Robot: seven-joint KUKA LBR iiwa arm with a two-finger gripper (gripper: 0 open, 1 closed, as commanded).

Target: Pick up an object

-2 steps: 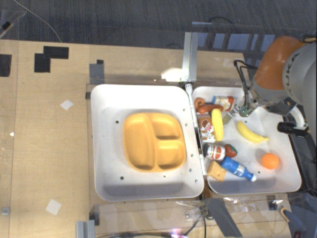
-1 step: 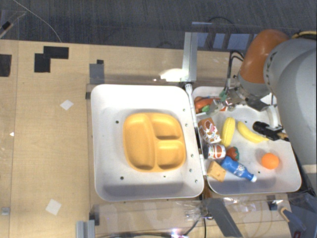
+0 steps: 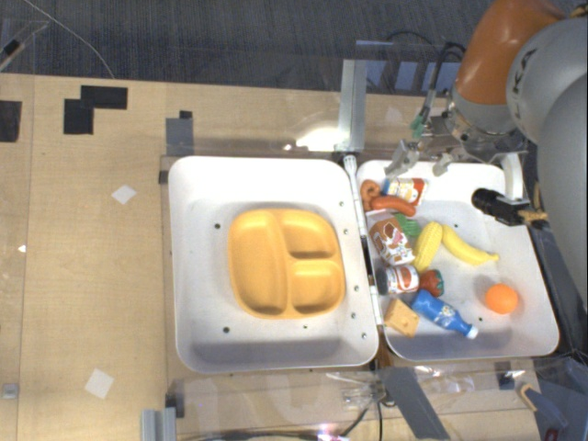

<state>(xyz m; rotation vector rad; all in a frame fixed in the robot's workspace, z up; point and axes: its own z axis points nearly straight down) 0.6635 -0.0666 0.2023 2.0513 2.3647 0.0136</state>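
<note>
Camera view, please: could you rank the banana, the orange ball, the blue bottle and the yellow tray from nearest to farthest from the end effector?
The end effector hangs over the right bin's far edge.
1. Banana, mid-bin, toward its right.
2. Orange ball and blue bottle, both toward the near edge: too close to call.
3. Yellow tray, in the left bin.

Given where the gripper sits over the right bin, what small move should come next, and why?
Probably a short descent toward the small white-and-red packet. The gripper hangs above the right bin's far edge with nothing between its open fingers, and that packet lies nearest beneath it.
</note>
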